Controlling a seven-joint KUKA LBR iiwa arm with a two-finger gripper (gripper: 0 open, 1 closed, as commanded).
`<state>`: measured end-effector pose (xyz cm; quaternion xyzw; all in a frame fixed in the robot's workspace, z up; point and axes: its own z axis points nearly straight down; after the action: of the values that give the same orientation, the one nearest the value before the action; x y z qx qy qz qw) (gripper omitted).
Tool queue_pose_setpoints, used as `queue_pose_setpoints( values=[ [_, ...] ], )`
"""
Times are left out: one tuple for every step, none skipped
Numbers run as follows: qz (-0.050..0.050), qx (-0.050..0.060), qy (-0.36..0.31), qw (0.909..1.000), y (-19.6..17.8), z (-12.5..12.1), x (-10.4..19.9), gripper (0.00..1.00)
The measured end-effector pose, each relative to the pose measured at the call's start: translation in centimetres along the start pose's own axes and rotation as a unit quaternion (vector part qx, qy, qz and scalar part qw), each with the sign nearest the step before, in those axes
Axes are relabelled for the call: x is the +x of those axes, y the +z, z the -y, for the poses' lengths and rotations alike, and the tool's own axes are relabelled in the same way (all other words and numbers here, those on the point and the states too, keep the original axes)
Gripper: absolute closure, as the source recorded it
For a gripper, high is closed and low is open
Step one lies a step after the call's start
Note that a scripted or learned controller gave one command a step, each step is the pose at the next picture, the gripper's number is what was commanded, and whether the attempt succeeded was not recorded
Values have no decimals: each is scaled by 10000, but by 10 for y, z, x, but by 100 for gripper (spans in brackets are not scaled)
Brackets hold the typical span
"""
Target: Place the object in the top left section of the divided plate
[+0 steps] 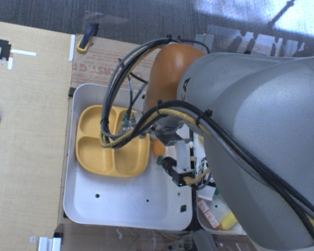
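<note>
The pincer [166,136] hangs low at the right rim of the yellow plate [128,161], half buried under a loop of black cables [123,124]. From this angle it cannot be told whether it is open or closed. A small orange object [158,147] shows just right of the plate's rim, close under the pincer, and it is likewise unclear whether it is gripped or merely lying there. The target, the plate's top left section [95,120], lies bare on the far side of the plate from the object, with the cables draped over the plate's upper middle. The plate sits in the upper left of a white bin [127,208]. Right of the plate, beneath the arm [260,137], a second bin [210,222] holds a yellow piece [228,221] among other items.

The step in hand looks to be securing the object and carrying it across. Doing it well likely means making sure of the grip first, then lifting clear of the rim and the dividers [112,157]. The pincer would then travel left to the middle of the top left section and come down close before letting go, so the object cannot roll into a neighbouring section. The trailing cables could nudge the plate.
</note>
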<state>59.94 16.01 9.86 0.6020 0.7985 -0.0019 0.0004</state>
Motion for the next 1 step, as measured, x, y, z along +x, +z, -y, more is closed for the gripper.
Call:
queue_pose_setpoints(
  values=[
    [35, -111, -1158, 9932, 1, 74, 13, 0]
  ],
)
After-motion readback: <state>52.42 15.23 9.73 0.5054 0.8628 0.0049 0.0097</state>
